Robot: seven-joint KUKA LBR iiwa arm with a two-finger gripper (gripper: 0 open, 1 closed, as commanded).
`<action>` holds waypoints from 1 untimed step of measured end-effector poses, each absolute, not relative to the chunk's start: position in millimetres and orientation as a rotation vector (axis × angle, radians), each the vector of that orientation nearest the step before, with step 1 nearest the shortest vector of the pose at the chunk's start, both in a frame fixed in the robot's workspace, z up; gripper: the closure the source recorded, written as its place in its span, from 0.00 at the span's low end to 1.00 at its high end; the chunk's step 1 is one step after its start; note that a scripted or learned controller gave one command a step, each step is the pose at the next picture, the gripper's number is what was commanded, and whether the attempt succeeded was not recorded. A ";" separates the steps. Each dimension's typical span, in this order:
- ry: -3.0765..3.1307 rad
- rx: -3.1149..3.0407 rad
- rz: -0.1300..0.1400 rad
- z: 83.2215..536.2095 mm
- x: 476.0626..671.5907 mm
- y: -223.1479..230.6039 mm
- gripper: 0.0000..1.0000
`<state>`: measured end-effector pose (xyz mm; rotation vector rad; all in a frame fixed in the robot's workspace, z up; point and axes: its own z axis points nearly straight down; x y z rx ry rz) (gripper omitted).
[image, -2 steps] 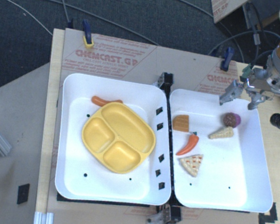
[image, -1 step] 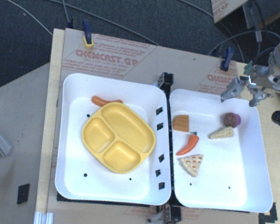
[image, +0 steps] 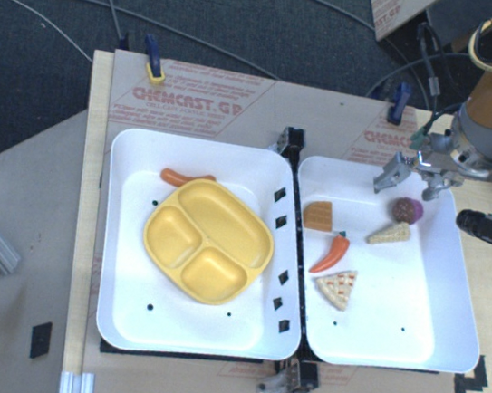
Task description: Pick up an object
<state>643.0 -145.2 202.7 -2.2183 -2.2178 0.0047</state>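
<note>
Two shallow white plastic bins sit side by side on the bench; we note the right bin (image: 451,295) carries the loose pickable pieces and the left bin (image: 119,245) carries a yellow three-compartment plastic plate (image: 209,240), lying tilted near its centre, with an orange carrot-shaped toy (image: 185,176) poking out from under its far edge.

In the right bin: a brown cube-like block (image: 318,215) close to the inner wall, a glossy red-orange chilli pepper toy (image: 333,253) just below it, a pale pizza-slice wedge with red spots (image: 338,288) nearer the front edge, a cream cone-shaped wedge (image: 390,234), and a dull purple round fruit toy (image: 408,210) touching or nearly touching the cone's wide end.

The two-finger gripper (image: 413,179) hangs over the far right corner, fingers spread apart with nothing between them, just beside the purple fruit. We judge that fruit the likeliest target; its rounded form may roll away from the jaws.
</note>
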 end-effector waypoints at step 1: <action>-2.218 -2.217 0.004 157.7 641.7 -137.6 0.00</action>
